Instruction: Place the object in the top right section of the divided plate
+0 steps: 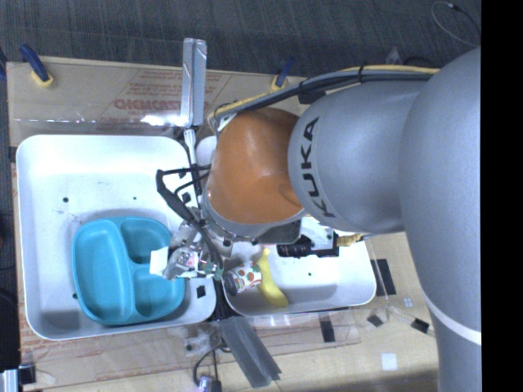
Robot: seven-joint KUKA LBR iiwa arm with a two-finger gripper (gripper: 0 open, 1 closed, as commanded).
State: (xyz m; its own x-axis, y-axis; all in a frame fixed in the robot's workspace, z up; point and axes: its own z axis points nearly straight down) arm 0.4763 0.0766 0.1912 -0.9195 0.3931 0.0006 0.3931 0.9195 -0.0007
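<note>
Divided plate point(122, 272) in the left bin point(49, 219), toward its near right. Banana point(274, 288) and a small cup point(245, 279) in the right bin point(351, 288), cup just left of banana. Gripper point(184, 261) over the plate's right edge.

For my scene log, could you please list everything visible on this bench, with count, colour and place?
Bins: two, white, side by side on the bench.
Divided plate: one, blue, in the left bin, lower part.
Banana: one, yellow, in the right bin, near its front edge.
Small patterned object: one, white with red marks, right bin, beside the banana.
Clamps: two, blue, on the bench's far edge.
Arm: one, grey with orange band, above the bins.
Gripper: one, at the plate's right edge.
</note>
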